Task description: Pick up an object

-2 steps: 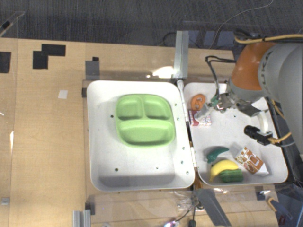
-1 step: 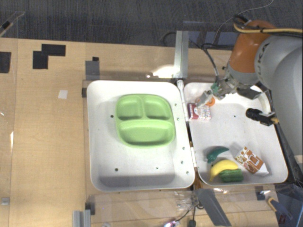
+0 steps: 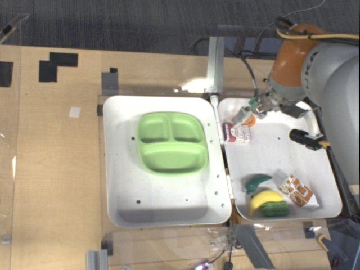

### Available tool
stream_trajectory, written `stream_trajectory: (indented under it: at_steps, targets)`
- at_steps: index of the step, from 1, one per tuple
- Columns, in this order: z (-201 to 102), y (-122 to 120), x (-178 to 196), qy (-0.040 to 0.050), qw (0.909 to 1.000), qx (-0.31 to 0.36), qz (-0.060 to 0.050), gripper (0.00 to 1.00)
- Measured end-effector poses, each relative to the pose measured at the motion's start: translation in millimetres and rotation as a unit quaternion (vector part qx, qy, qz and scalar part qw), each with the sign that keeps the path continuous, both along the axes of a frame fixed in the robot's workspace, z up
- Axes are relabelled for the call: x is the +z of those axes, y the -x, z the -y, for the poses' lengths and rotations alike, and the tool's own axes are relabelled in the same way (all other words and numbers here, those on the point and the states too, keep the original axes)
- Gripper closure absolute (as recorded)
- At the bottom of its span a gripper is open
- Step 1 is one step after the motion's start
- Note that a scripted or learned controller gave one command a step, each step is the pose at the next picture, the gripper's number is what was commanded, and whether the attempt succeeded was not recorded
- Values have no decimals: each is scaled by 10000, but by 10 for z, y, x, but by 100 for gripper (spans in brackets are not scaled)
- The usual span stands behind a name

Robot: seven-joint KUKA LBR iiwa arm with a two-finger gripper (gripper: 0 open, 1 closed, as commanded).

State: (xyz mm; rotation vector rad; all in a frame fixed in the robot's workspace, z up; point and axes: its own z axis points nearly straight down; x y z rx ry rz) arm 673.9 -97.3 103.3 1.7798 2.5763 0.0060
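Carton [image 3: 237, 133], red and white, lies flat in the right bin [image 3: 281, 156], just beside your jaws, close against the wall shared with the left bin [image 3: 121, 167]. Your jaws hang over the far corner of the right bin, at the end of the grey arm [image 3: 336, 75] with its orange band; whether they are released or clenched you cannot tell. A small orange piece [image 3: 250, 118] sits right at the jaws, between them and the carton, and you cannot tell if it is gripped. Well apart from the jaws, toward the near edge of the same bin, a banana [image 3: 264, 199] touches a green lump [image 3: 275, 209], with a teal piece [image 3: 257, 181] just above and a printed packet [image 3: 296, 191] alongside. Across the divider from the jaws, a green sectioned plate [image 3: 171, 142] rests in the left bin.
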Motion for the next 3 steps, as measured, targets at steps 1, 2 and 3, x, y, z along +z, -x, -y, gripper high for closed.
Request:
stream_trajectory:
  at_steps: [1, 2, 3]
  targets:
    - [8, -1, -4, -22, 9999, -146, 10, 0]
    - [-20, -6, -6, -4, 9996, -290, 19, 0]
    - [-10, -28, 128, 20, 9996, -270, 65, 100]
